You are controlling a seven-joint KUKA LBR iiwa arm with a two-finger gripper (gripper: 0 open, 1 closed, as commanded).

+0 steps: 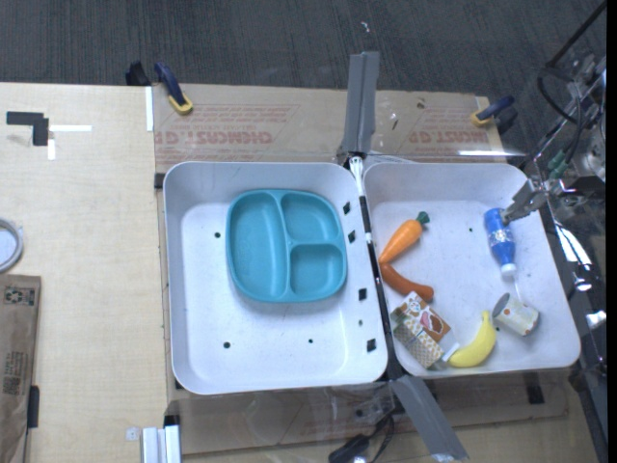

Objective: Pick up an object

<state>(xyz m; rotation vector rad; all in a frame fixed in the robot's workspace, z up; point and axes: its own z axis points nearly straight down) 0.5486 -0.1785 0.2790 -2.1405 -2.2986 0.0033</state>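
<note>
Camera view. Two white bins side by side on the bench [77, 258]. Left bin [193, 355], centre of frame: one teal divided plate [286, 246], three compartments, nothing in them. Right bin [463, 230], right of centre: a toy carrot [403, 238], an orange curved piece [406, 282] just below it, a small printed packet [421, 327], a banana [475, 345], a small cream block [519, 317], and a blue plastic bottle [497, 239].

My gripper [525, 204] is at the right bin's upper right, just beside the upper end of the bottle, at the far right of the frame. I cannot tell its state; the tip is small and dark against the clutter behind it.

Progress: nothing lifted. Every object lies on a bin floor. My judgement: I am at the approach stage, and the bottle is the likely target, being nearest the gripper. Closing, lifting and confirming the hold are all left.

Bottle: lies on its side near the bin's right wall. Long axis runs nearly top to bottom in the frame, leaning slightly; blue body at the upper end, pale narrow end toward the lower right.
</note>
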